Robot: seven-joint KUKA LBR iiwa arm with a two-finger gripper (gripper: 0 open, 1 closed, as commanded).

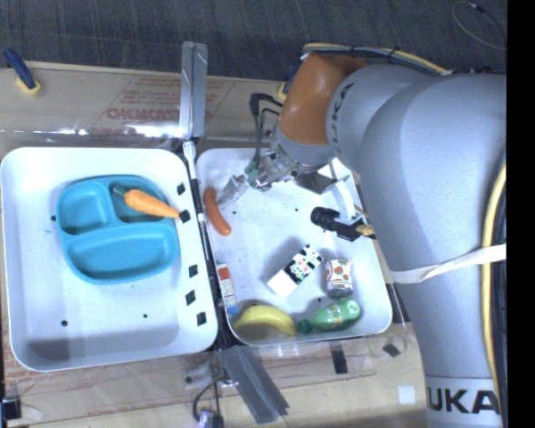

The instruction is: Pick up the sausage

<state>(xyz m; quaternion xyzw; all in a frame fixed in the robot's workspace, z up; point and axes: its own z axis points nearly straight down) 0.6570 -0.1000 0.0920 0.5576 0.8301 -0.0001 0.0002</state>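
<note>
The sausage (218, 212) is a short reddish-orange link lying in the right bin (371, 275), close against its left wall and pointing roughly front to back. My gripper (235, 188) hangs just right of the sausage's far end, a little above the bin floor. Its fingers stand open and there is nothing between them. The grey arm with its orange band (308, 101) comes in from the right, over the back of the right bin.
Toward the right bin's front lie a white patterned box (296, 270), a small can (339, 277), a banana (263, 321), a green bottle (332, 315) and a thin red-white stick (225, 283). The left bin (27, 328) bears a blue divided plate (98, 261) holding a carrot (150, 203).
</note>
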